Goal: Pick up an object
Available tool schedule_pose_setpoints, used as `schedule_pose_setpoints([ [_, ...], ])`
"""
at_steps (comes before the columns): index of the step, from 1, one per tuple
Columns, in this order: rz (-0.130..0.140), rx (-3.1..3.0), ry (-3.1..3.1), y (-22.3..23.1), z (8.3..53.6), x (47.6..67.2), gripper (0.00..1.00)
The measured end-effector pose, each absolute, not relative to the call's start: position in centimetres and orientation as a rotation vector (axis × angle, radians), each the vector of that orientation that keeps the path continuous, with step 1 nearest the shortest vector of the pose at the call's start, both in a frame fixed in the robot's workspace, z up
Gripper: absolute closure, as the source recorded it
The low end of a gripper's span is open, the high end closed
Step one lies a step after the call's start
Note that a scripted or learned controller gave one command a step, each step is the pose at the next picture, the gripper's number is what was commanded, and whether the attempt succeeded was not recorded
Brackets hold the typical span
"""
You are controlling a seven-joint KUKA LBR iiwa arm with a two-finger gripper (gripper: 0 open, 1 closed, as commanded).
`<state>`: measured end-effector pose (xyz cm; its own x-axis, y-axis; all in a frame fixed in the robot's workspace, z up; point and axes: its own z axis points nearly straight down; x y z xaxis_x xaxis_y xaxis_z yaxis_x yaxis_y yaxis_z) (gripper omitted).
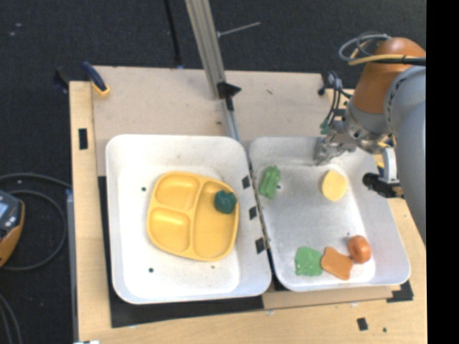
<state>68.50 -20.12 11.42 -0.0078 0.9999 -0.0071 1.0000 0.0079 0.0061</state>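
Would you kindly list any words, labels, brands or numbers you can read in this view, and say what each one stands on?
None: no readable text, number or brand shows on the yellow tray, the left bin, the right bin, the toy pieces, the arm or the bench.
Small dark marks on the bins' rims are too small to read as characters.

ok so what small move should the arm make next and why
Probably a short move toward the near side of the bin and down. The end effector sits at the far edge of the right white bin, just above the round pale yellow object, the closest item, which lies apart from the others.
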Motion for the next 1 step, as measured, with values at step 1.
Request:
schedule_pose_setpoints([
  [1,0.004,2.211,2.223,-19.84,16.04,68.40,1.00],
])
